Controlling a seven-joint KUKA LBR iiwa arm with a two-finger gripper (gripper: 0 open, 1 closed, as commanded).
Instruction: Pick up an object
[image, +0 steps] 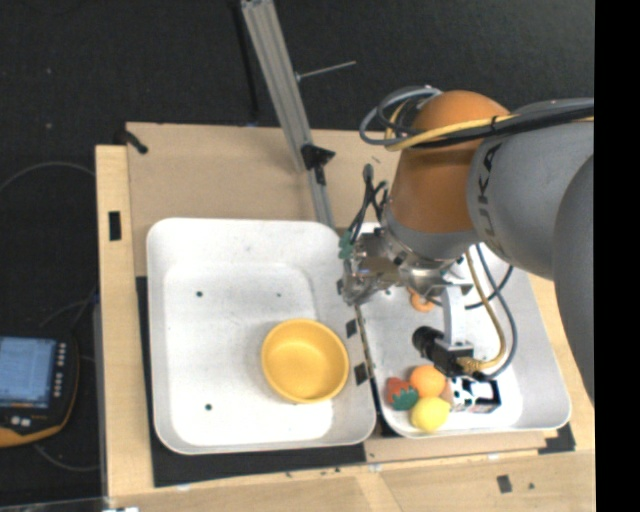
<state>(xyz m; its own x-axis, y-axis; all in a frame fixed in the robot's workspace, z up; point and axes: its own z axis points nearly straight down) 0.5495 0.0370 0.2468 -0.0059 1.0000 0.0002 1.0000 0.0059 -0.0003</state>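
Observation:
My gripper (372, 278) hangs below the orange wrist band, over the near-left part of the right bin (540, 400), close to the wall shared with the left bin. In the right bin's front corner lie an orange ball (428, 380), a yellow ball (431, 413), a small red and green piece (401, 394) and a black and white object (474, 394). A small orange thing (421, 297) peeks out just right of the gripper. A yellow bowl (303, 360) sits upright in the left bin (200, 300), near its front right. The arm hides the back of the right bin.
A slanted metal pole (290, 105) rises behind the bins, ending near the gripper. The brown bench top (200, 170) surrounds both bins. A handheld screen (35, 385) lies off the bench at far left.

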